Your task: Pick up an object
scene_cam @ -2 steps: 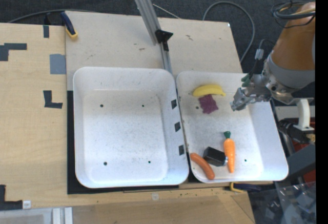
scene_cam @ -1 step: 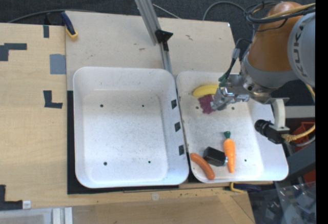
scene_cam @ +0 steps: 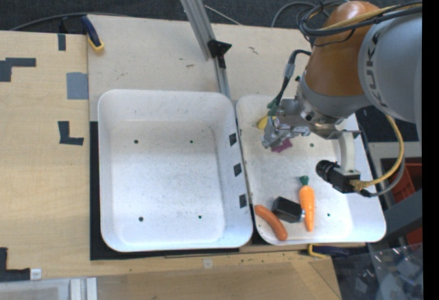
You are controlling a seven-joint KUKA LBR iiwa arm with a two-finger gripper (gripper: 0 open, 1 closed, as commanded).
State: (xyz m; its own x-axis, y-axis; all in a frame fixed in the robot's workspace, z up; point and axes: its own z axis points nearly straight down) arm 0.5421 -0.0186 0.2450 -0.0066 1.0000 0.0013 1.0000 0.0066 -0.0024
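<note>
My gripper (scene_cam: 277,135) hangs low over the back left part of the right bin (scene_cam: 363,223). A small purple object (scene_cam: 282,146) lies directly under its tip, partly covered by it. A small yellow piece (scene_cam: 263,123) peeks out just to the gripper's left. Nearer the front of the same bin, an orange carrot (scene_cam: 307,206) with a green top lies lengthwise. A black block (scene_cam: 287,209) sits beside it, and an orange-red sausage shape (scene_cam: 271,222) lies against the bin's left wall. The arm's grey and orange wrist (scene_cam: 343,58) hides the bin's back right.
The left bin (scene_cam: 110,175) stands beside the right one, sharing a raised divider (scene_cam: 239,168). A slanted metal pole (scene_cam: 195,7) rises behind the bins. A black cylinder (scene_cam: 332,175) on a white bracket hangs off the arm over the right bin.
</note>
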